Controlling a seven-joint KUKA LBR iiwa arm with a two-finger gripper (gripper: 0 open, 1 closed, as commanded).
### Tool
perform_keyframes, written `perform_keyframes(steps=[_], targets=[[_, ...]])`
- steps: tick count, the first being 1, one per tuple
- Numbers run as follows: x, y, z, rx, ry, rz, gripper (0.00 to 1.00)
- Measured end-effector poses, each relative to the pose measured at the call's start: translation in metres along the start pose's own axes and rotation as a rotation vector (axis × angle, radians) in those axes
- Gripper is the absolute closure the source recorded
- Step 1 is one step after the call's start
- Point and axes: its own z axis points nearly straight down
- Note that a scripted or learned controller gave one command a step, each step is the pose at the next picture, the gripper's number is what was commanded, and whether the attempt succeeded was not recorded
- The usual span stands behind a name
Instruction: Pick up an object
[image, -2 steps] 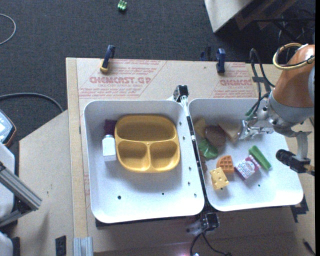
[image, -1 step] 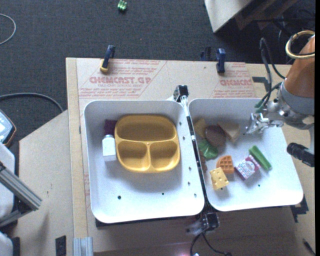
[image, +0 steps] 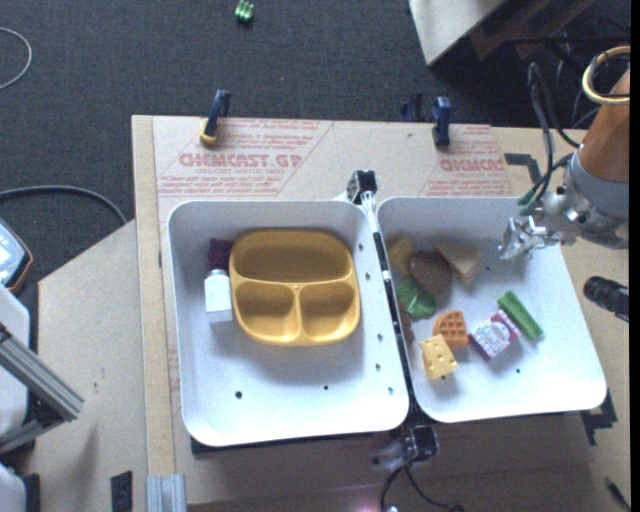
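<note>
Gripper (image: 516, 243) above right bin's (image: 585, 375) upper edge | finger state: cannot tell | nothing lifted | toys (image: 450, 326) untouched, pick remaining

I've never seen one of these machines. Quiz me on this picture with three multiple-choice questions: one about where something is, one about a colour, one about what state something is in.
1. Where does the divided tray sit?
A. left bin
B. right bin
C. on the floor

2. What colour is that tray?
A. blue
B. yellow
C. black

3. Where is the gripper now?
A. over the right bin's far right corner
B. pressed into the tray
C. over the left bin

Answers: 1 A, it fills much of the left bin. 2 B, it is plainly yellow. 3 A, it sits at that bin's upper right, apart from the toys.
</note>
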Motion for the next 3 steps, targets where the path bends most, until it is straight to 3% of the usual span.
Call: perform_keyframes(steps=[2, 3], targets=[[0.107, 0.022, 0.006, 0.003, 0.002, -0.005, 1.0], [0.117, 0.014, -0.004, 0.004, 0.002, -0.001, 1.0]])
